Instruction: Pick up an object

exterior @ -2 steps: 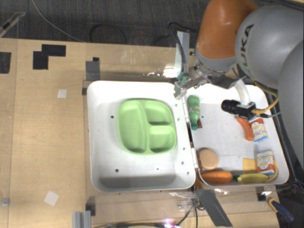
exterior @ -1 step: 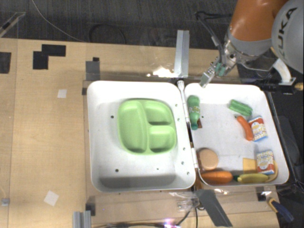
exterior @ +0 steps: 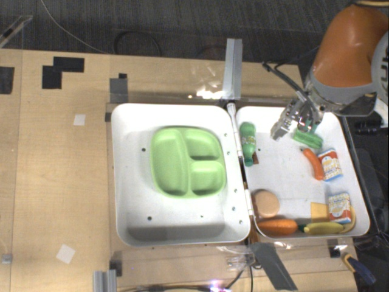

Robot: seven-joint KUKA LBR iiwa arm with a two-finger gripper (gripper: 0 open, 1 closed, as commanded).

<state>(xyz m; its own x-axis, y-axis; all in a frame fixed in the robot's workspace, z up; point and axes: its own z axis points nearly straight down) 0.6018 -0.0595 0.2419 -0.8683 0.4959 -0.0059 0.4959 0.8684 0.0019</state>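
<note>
Light wooden bench top (exterior: pixel 55 181) with black patches (exterior: pixel 61 70); dark grey carpet (exterior: pixel 152 11) beyond, thin cable (exterior: pixel 67 28) across it.

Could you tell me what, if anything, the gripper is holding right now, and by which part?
Nothing visibly. The gripper hovers over the right bin beside a green object, with nothing seen between its jaws.

Both white bins (exterior: pixel 176 117) looked of smooth moulded plastic with a soft sheen; the left one held a light green divided tray (exterior: pixel 187 161) of matt plastic. The bench top (exterior: pixel 55 181) appeared as pale wood-grain board, matt, under a clear glossy sheet that caught glare near the metal post (exterior: pixel 233 69), which was dull grey. The green bottle (exterior: pixel 247 140) and orange carrot (exterior: pixel 278 226) looked of glossy plastic. The arm's orange band (exterior: pixel 347 44) was smooth and satin; the floor (exterior: pixel 152 11) was dark, rough carpet
</note>
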